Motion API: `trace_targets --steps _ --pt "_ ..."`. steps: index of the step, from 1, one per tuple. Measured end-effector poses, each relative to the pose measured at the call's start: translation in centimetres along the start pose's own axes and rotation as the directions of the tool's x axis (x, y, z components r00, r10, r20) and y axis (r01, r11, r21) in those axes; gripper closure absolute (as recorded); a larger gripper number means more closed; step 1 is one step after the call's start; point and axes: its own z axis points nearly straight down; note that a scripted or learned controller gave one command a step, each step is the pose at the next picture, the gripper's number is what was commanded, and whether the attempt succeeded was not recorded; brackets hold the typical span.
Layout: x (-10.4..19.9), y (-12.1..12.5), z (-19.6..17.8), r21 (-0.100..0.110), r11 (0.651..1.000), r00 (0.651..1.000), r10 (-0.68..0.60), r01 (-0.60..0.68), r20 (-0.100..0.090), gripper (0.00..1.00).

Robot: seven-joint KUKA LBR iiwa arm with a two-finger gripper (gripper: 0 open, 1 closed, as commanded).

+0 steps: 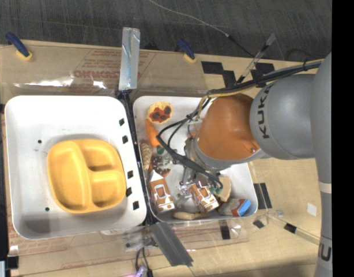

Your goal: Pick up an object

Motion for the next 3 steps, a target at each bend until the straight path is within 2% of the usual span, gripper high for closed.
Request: trace_targets --steps 1,2,3 --pt "-6.1 -2.1 -8.3 -0.004 0.928 0.928 0.374 -0.374 0.001 0.0" --pt "-3.0 -2.1 -2.0 -0.007 0.861 0.861 0.508 -0.508 0.017 0.0" --pt "-9.3 -2.4 0.0 -0.004 0.918 0.918 0.398 -0.398 -0.002 0.0"
